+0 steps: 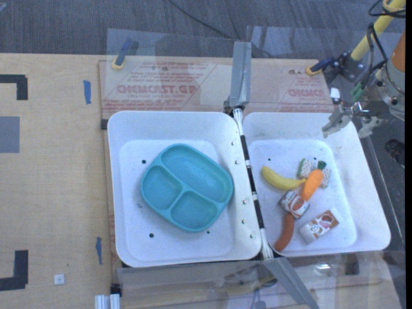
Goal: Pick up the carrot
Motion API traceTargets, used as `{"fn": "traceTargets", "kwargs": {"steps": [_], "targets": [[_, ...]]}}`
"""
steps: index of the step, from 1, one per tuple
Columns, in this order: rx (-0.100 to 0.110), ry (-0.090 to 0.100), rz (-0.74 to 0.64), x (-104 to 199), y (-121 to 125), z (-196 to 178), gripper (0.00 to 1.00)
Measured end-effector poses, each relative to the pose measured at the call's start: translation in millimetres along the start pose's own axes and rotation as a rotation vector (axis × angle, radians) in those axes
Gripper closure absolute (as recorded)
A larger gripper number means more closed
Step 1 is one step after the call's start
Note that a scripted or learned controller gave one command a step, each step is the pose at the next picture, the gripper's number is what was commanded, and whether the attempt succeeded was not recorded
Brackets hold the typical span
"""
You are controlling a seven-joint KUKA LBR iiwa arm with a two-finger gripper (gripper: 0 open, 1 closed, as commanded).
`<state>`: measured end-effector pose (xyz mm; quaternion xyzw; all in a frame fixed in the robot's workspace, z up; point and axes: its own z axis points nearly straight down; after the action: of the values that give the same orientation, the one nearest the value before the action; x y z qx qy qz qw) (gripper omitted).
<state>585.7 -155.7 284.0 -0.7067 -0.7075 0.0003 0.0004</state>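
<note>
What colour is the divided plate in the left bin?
Turquoise blue all over, seen clearly in the camera view: the divided plate.

Orange carrot (313, 183), yellow banana (280, 179), turquoise plate (187, 187), white bins (122, 172).

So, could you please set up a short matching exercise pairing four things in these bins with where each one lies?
Things:
1. carrot
2. banana
3. blue plate
4. small carton

Places:
A. in the left bin
B. right bin, nearest its front right corner
C. right bin, just left of the carrot
D. right bin, orange with green top, right of the banana

Pairs: 1-D, 2-C, 3-A, 4-B
</note>
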Motion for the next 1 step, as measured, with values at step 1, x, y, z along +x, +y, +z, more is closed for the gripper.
{"fn": "traceTargets", "kwargs": {"steps": [1], "targets": [[-0.005, -0.002, -0.199, -15.5, -27.4, 177.3, 0.0]]}}
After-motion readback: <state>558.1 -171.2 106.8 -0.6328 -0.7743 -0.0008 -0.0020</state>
